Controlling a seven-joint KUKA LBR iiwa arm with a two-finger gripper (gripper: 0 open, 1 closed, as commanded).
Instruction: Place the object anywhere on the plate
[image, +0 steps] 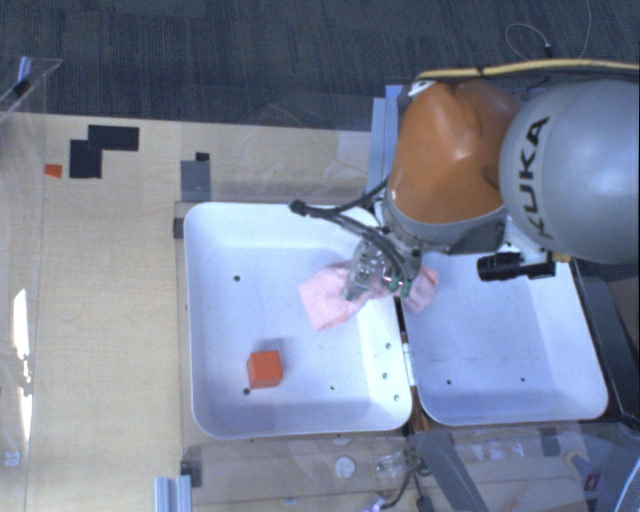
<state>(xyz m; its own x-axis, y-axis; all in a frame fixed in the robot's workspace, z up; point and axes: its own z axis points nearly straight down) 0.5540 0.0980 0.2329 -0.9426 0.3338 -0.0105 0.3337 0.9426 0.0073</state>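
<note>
I see gripper (372, 277) over pink cloth (330, 298) at left bin's (215, 300) right wall, jaw state indeterminate, orange cube (265, 369) well apart, near the bin's front-left corner.

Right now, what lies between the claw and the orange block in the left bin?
Just bare white bin floor between the claw, over the pink plate, and the orange block, per the camera view.
</note>
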